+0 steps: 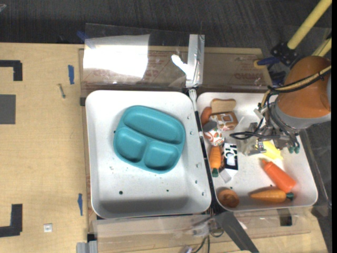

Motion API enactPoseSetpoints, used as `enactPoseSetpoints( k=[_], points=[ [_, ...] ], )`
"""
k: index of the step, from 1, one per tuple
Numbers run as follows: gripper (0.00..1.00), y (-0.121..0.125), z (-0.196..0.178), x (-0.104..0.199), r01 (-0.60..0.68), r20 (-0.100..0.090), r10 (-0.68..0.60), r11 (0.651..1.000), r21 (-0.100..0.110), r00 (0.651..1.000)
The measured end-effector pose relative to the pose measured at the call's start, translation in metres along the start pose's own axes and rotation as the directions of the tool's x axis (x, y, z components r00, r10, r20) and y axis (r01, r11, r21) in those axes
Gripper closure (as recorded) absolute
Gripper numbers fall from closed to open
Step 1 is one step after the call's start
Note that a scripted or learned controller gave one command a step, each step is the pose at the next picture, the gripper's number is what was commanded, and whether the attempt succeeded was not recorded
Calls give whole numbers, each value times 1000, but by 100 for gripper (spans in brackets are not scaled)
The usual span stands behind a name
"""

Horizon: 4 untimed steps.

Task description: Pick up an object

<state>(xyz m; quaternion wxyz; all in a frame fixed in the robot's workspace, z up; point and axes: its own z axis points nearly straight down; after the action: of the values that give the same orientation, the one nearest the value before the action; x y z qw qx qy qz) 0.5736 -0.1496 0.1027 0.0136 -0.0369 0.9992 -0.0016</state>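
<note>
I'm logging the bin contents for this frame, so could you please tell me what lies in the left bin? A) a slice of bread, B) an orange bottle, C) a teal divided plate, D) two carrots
C: the teal divided plate lies alone in the left bin, while the carrots, bread and other small items sit in the right bin.

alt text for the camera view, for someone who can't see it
A grey arm with an orange band lowers its tool into the right white bin of toy food, including carrots. The left white bin holds a teal divided tray.
</note>
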Motion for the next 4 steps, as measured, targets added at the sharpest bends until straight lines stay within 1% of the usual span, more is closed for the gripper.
enactPoseSetpoints(
  k=[1,2,3,4],
  points=[
    [100,52,-133,-30,70,-9,-70,998,-3,997],
    [100,61,-185,-64,-127,-14,127,992,-1,992],
    [100,111,-175,-100,-208,-18,208,978,-2,978],
    [100,115,-135,-60,19,-25,-20,1000,-6,1000]
  ],
)
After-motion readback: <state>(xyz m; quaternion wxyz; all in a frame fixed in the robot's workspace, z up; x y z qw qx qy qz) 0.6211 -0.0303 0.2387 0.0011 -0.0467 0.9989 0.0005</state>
